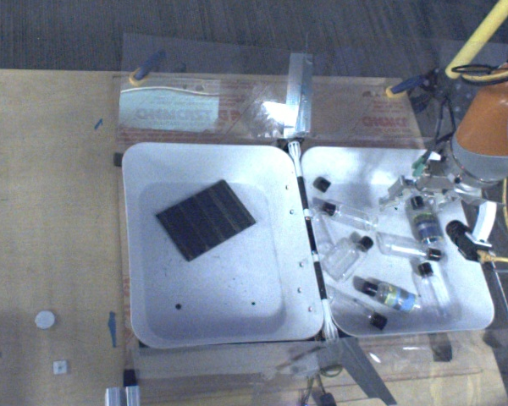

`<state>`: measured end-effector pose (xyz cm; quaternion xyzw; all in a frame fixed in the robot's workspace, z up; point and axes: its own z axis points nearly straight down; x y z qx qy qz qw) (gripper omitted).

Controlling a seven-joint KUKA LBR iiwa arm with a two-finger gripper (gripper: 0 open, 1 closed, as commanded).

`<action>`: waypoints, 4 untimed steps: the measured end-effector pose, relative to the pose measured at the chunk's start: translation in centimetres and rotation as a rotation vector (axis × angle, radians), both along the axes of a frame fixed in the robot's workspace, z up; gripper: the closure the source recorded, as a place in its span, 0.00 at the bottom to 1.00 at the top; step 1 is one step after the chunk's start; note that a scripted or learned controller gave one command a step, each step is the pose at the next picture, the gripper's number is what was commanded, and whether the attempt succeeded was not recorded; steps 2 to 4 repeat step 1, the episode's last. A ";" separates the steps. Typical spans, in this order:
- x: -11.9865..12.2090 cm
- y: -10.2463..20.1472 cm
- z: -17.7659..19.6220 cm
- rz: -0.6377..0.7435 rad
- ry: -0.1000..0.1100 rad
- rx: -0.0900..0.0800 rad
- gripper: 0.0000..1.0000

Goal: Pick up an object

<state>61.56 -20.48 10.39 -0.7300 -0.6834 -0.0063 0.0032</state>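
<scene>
- I see the gripper point(422, 191) low over the right bin point(478, 315), toward its two o'clock corner; I cannot tell how the jaws stand, because the metal parts blur into the clear items beneath them.
- The arm point(484, 129), grey with its orange band, comes in from three o'clock and covers that upper right corner of the bin.
- Just at six o'clock from the gripper I find a small bottle with a dark cap point(426, 229), lying roughly upright in the view; whether the gripper touches it, I cannot tell.
- Further toward six o'clock lies a clear bottle with a yellow-green label point(388, 293), tilted, its black cap pointing to ten o'clock.
- Toward nine o'clock from the gripper are several clear vials with black caps point(343, 214), scattered through the bin's left half, and a squarish clear bottle point(345, 255) near the bin's centre-left.
- A loose black cap point(378, 320) sits near the bin's six o'clock rim.
- At nine o'clock, the left bin point(152, 311) holds a dark ribbed square pad point(206, 219), turned diagonally, well apart from the gripper.
</scene>
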 end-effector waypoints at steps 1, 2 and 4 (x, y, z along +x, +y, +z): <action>-4.9 0.0 0.7 0.026 0.003 -0.005 0.00; -4.9 0.0 0.7 0.026 0.003 -0.005 0.00; -4.9 0.0 0.7 0.026 0.003 -0.005 0.00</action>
